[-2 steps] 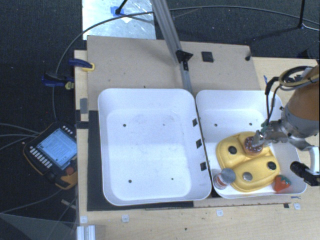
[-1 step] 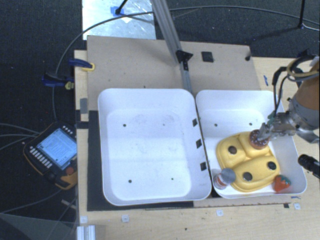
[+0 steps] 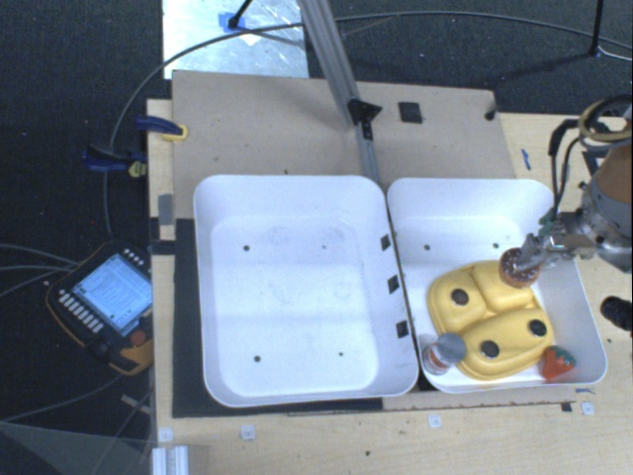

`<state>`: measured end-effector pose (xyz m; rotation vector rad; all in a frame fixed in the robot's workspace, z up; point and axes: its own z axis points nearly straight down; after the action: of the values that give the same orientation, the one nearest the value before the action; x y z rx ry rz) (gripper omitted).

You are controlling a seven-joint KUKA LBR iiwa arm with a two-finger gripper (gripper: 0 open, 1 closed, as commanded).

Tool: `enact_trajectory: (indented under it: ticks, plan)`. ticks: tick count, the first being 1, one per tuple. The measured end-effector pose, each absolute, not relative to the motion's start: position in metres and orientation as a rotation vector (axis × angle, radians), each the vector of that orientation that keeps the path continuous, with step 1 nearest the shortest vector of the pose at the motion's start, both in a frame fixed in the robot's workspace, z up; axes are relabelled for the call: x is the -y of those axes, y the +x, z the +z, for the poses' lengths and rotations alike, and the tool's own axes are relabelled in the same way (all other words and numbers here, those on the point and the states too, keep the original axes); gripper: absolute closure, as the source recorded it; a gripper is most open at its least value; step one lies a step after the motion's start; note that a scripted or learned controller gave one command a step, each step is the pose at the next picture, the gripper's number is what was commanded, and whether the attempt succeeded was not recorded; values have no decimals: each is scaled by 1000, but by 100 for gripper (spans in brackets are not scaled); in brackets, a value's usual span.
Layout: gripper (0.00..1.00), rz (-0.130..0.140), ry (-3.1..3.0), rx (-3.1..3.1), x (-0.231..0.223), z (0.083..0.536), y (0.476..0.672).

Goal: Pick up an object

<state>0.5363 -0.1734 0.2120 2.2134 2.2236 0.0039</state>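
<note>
In the right bin (image 3: 465, 211) a large yellow moulded toy (image 3: 490, 320) with dark round spots lies near the front. A small grey-capped piece (image 3: 447, 348) rests against its front left edge, and a red-orange piece (image 3: 557, 362) sits in the bin's front right corner. My gripper (image 3: 522, 262) reaches in from the right and hangs over the toy's far right lobe. A small brown round thing (image 3: 514, 266) shows right at its tip; whether it is held or part of the tool is unclear.
The left bin (image 3: 292, 285) stands beside the right one, sharing a middle rim with black clips (image 3: 393, 283). A slanted metal pole (image 3: 336, 57) crosses behind the bins. A teach pendant (image 3: 104, 300) and cables lie on the floor at left.
</note>
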Motion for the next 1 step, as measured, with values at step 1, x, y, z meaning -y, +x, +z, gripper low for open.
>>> enact_trajectory:
  ticks: [1]
  plan:
    - [100,5,2209,-2235,109,215,536]
